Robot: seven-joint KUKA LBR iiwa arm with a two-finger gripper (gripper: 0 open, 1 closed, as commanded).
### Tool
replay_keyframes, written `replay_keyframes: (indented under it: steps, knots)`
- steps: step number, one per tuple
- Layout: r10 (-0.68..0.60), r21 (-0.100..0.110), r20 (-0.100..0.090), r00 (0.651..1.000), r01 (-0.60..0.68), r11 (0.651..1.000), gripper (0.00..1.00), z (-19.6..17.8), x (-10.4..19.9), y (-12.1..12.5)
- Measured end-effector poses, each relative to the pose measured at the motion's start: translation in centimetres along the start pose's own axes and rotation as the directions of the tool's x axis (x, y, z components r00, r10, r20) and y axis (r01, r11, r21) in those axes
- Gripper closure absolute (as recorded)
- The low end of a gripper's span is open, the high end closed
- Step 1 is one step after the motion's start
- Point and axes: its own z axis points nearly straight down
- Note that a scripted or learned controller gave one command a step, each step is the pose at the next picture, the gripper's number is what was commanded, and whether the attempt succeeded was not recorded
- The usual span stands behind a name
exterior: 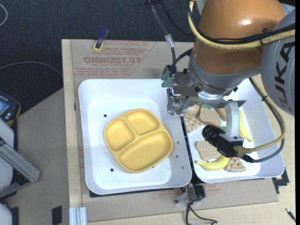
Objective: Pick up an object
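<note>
**Arm hangs over the right bin**

The gripper (176, 101) hangs over the far left corner of the right bin (274, 170). It is just beside the wall between that bin and the left bin (89, 121). Nobody could tell if it is open or closed (the big arm hides much of it). Toy food lies in the right bin: a pizza slice (191, 123), a slice of bread (209, 117), a cracker (205, 149) and a banana (212, 164) on the near side. A yellow plate (137, 139) with three parts lies in the middle of the left bin
</note>
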Motion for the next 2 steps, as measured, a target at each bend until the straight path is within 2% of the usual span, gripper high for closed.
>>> replay_keyframes:
  steps: [2]
  knots:
    - [-0.002,-0.004,0.001,1.0,0.002,1.0,1.0,-2.0,0.1,0.1]
